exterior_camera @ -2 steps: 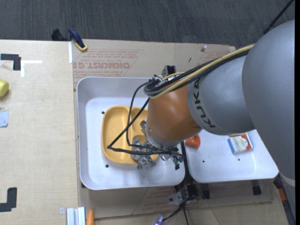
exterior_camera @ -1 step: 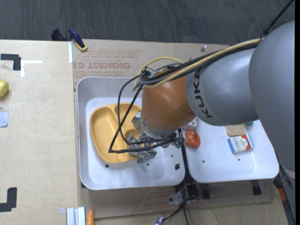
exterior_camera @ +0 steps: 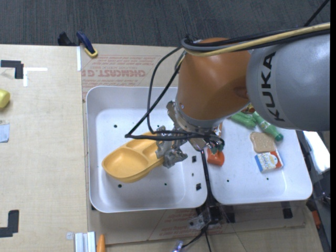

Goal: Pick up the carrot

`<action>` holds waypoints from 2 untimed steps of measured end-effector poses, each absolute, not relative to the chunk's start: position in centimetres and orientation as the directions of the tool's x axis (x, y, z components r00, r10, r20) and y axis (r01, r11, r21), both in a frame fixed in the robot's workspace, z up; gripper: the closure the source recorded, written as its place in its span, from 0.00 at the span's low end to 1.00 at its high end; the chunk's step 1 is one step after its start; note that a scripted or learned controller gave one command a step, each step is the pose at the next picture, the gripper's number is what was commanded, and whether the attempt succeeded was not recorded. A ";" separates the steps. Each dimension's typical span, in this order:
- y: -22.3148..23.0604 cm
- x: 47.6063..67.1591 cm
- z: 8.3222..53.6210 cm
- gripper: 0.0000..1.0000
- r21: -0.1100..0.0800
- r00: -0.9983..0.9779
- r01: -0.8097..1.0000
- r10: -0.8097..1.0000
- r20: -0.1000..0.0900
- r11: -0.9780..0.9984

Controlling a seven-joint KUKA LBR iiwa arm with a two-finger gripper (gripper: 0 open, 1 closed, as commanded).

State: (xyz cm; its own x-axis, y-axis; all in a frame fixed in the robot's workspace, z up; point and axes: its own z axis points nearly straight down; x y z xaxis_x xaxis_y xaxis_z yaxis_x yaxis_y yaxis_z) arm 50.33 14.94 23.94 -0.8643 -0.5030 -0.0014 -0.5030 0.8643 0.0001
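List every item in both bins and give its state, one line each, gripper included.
Yellow divided dish: upright in the left bin, one end under the gripper.
Gripper: low over the dish's right end; finger state unclear.
Carrot: lying in the right bin, partly hidden by the arm, not held.
Bread slice: lying flat.
Small carton: lying on its side.
Green vegetable: lying, partly covered.

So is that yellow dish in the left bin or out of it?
In. The yellow dish lies on the floor of the left bin, inside its walls.
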 end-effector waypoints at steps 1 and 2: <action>16.3 49.6 9.4 1.00 -0.003 -0.846 -0.533 -0.533 -0.009 0.846; 15.1 50.0 9.5 1.00 -0.001 -0.821 -0.571 -0.571 -0.012 0.821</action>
